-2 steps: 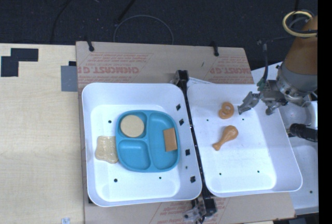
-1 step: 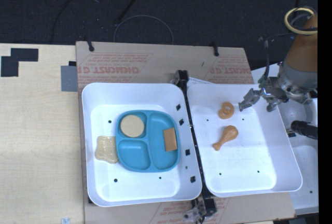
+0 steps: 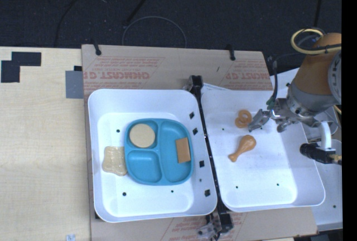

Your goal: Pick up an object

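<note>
In the right bin [image 3: 279, 189] lie a tan toy drumstick [image 3: 243, 148] and a small orange pretzel-shaped piece [image 3: 243, 118]. My gripper [image 3: 270, 121] hangs low over the bin's upper right part, just right of the pretzel and above-right of the drumstick. It is open, with nothing between its fingers. The left bin [image 3: 106, 201] holds a blue divided tray [image 3: 157, 152] carrying a round beige disc [image 3: 141, 135] and a brown rectangular block [image 3: 183, 150]. A pale toast-like piece [image 3: 114, 160] lies against the tray's left side.
A black divider [image 3: 202, 139] runs between the two bins. The grey arm with its orange band [image 3: 318, 75] comes in from the right, over the right bin's far edge. A black clamp part [image 3: 319, 152] sticks out near that bin's right rim. Cardboard lies under the bins.
</note>
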`<action>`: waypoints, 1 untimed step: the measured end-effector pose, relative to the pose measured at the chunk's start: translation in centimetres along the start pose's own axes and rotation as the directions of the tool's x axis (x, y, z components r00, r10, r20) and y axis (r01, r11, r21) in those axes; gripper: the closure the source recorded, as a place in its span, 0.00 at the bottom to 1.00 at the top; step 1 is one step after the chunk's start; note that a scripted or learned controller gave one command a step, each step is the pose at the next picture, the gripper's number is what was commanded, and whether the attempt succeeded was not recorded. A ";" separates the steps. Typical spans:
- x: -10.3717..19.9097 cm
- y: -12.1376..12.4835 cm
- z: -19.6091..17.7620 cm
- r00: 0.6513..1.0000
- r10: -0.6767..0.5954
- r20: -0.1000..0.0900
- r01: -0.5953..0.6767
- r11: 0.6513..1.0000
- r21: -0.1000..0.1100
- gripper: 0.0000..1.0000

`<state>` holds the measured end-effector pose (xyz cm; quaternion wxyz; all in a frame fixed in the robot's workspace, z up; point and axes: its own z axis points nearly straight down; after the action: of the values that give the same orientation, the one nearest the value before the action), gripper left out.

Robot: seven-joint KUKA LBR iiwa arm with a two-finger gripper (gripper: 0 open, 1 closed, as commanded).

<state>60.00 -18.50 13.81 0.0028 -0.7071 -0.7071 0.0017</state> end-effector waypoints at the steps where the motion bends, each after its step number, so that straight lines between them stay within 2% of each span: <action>1: 0.1 0.0 5.3 1.000 0.001 0.000 -0.001 1.000 -0.001 0.00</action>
<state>59.93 -18.36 8.47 0.0024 -0.7074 -0.7068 0.0015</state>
